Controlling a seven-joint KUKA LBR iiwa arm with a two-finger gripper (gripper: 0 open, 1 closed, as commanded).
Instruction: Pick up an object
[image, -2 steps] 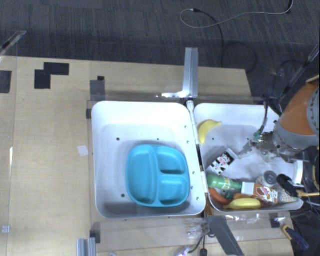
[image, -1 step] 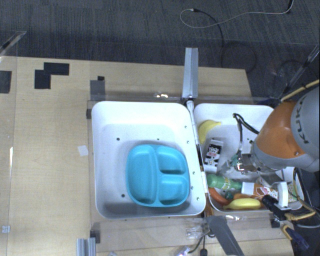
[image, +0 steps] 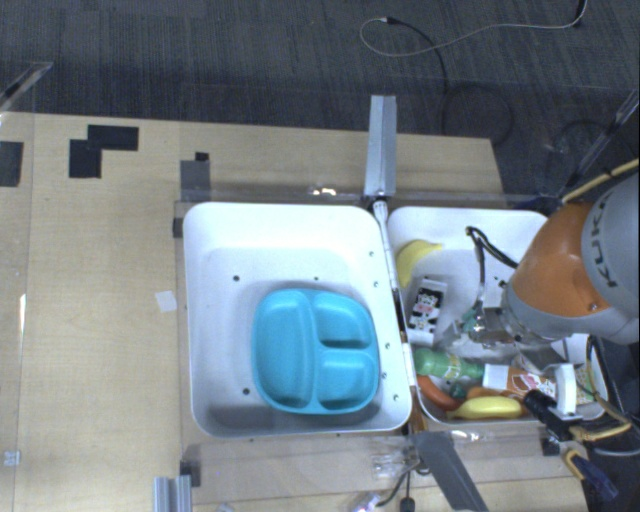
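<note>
The end effector (image: 478, 330) (grip state impossible to tell) sits low in the right bin (image: 520, 222) among clutter beside a banana (image: 489, 407).

My own grey casing (image: 622, 240), just above the orange band (image: 565, 265), carries large dark letters at the right edge of the view. Only a "K" and part of a "U" can be made out, cut off by the frame. In the right bin (image: 520, 215), a small white packet (image: 426, 303) has black printing on it, and a carton (image: 527, 381) near the yellow banana (image: 489, 407) has red and white markings. Both are too small and blurred to read.
</note>
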